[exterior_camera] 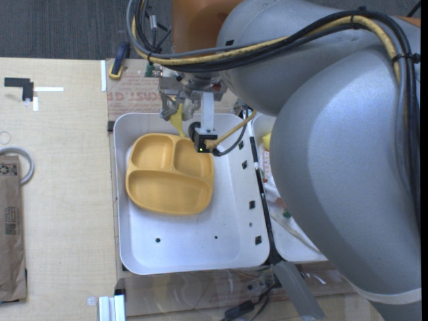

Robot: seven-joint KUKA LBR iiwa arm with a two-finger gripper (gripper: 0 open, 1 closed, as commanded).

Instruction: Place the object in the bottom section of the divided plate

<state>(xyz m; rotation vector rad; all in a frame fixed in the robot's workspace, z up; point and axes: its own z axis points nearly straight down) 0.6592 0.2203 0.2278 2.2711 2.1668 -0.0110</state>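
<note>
A yellow divided plate (pixel 132 179) lies in the upper left part of the left white bin (pixel 194 246). It has two small sections at the top and one long section at the bottom, and all three look bare. My gripper (pixel 179 109) hangs over the bin's back wall, just above the plate's top edge. A small pale yellow piece (pixel 176 122) shows right under the gripper, near the plate's rim. Whether the gripper grips it cannot be told from this view. A green light (pixel 200 148) glows on the wrist hardware over the top right section.
The big grey arm (pixel 334 146) covers most of the right bin, where a yellow thing (pixel 266 140) peeks out. A divider wall (pixel 257 179) separates the bins. A brown paper bag (pixel 10 226) lies on the bench at the left, and cardboard (pixel 130 92) sits behind the left bin.
</note>
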